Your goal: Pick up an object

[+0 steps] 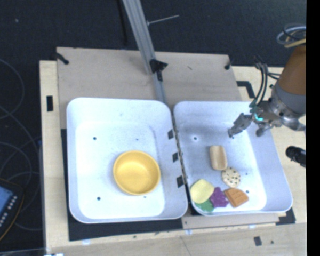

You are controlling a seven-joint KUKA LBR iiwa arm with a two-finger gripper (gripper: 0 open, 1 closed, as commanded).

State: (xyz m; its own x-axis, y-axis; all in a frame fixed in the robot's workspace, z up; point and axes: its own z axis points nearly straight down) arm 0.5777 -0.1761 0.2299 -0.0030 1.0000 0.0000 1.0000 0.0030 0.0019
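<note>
Nearest the camera, along the near edge of the right bin (266,159), sits a cluster of 4 small toy foods: a yellow piece (201,189), a purple grape bunch (219,197), an orange wedge (237,197) and a speckled cookie (231,176), all touching or just beside one another. A tan bread-like piece (218,157) lies apart, just beyond them, its long axis running near to far. The gripper (249,124) hangs over the far right part of this bin with nothing between its fingers, which look spread apart. From there the bread piece lies toward the near left, with bare floor on every side, so it seems the easiest pick. A yellow bowl (136,172) sits alone in the left bin (85,116).
</note>
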